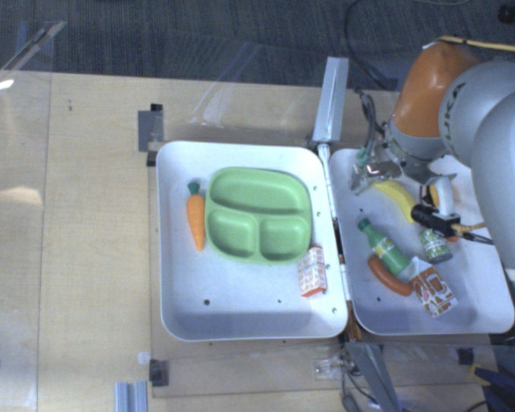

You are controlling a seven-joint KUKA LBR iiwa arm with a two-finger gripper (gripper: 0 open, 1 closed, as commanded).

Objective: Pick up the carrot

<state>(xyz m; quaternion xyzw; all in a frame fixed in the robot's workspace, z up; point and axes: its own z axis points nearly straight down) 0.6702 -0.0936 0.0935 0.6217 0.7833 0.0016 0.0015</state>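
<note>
The carrot (pixel 195 218), orange with a green top, lies in the left bin (pixel 240 320) along its left wall, just left of the green divided plate (pixel 259 214). My gripper (pixel 371 172) hangs over the upper left corner of the right bin (pixel 472 320), far to the right of the carrot, close to a yellow banana (pixel 395 196). Nothing shows between its fingers.
The right bin holds the banana, a green bottle (pixel 384 247), a sausage (pixel 389 279), a small can (pixel 435 245) and a red-and-white packet (pixel 434 291). Another red-and-white packet (pixel 312 272) lies by the plate's right corner. A metal post (pixel 330 101) stands behind the bins.
</note>
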